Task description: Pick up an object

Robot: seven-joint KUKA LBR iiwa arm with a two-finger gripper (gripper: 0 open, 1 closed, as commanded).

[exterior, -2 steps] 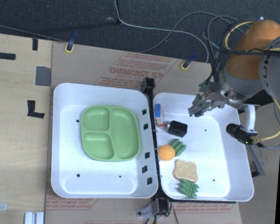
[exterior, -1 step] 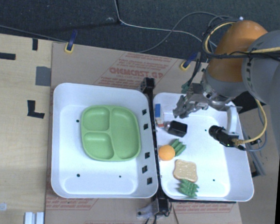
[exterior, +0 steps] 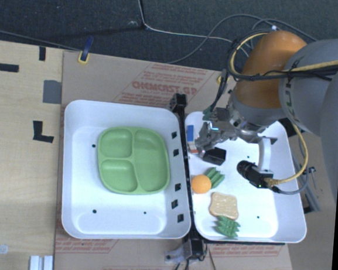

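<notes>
Hovering hand (exterior: 206, 142) above right bin (exterior: 284, 224)

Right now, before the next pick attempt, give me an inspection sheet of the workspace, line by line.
Surface: two white bins side by side, left bin and right bin, on a cardboard sheet over a wooden bench.
Job's things: orange ball, toast slice, green leafy toy and a second green piece, all in the right bin.
Clutter: green divided plate in the left bin.
Tool: tool low over the right bin's upper left area; finger state unclear.
Cables: yellow cable looping off the arm; thin cable across the dark floor.
Surroundings: black tape marks on the bench.
</notes>
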